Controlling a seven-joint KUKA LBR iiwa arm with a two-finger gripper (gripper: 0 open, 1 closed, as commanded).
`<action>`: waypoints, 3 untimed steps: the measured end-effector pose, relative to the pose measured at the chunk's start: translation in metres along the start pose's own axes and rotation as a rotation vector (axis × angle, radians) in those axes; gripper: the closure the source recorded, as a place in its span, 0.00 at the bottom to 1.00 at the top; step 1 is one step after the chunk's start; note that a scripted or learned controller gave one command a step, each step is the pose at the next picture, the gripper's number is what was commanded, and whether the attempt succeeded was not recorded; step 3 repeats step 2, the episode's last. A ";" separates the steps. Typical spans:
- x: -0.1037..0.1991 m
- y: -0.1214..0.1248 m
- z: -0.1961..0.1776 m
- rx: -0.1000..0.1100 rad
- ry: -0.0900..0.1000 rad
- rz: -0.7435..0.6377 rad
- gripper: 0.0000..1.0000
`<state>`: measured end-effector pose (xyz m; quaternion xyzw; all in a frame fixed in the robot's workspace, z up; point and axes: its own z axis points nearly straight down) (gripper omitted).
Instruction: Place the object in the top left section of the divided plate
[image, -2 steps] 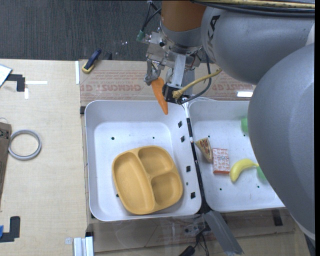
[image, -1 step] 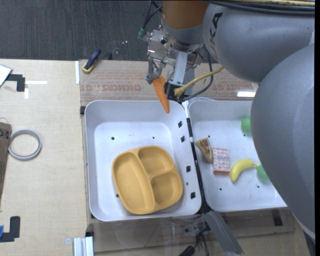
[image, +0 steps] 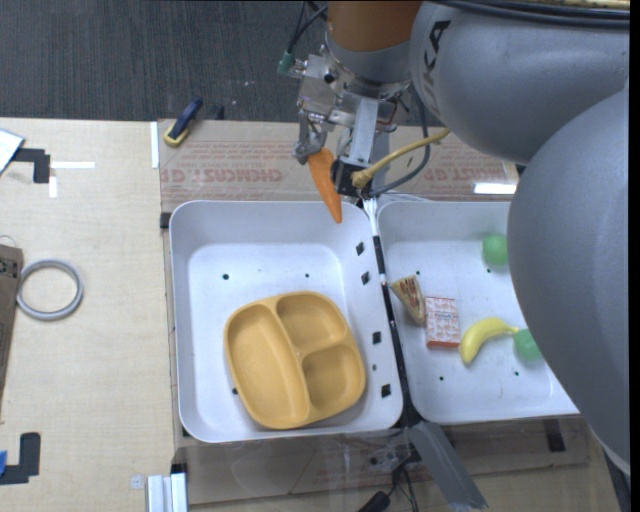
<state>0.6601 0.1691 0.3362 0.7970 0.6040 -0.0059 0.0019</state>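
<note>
An orange carrot hangs point-down from my gripper, which is shut on its upper end. It is held above the far rim of the left bin, near the divider between the two bins. The yellow divided plate lies in the left bin, nearer the front. It has one long section on its left and two smaller sections on its right. The carrot is well beyond the plate, up and slightly to the right of it.
The right bin holds a yellow banana, a sandwich wedge, a small red and white packet and two green pieces. A tape roll lies on the bench at left. The arm covers the upper right.
</note>
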 end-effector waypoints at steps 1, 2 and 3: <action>0.045 -0.013 0.149 -0.001 0.008 -0.044 1.00; -0.066 0.018 0.053 -0.003 0.009 -0.031 1.00; -0.066 0.018 0.053 -0.003 0.009 -0.031 1.00</action>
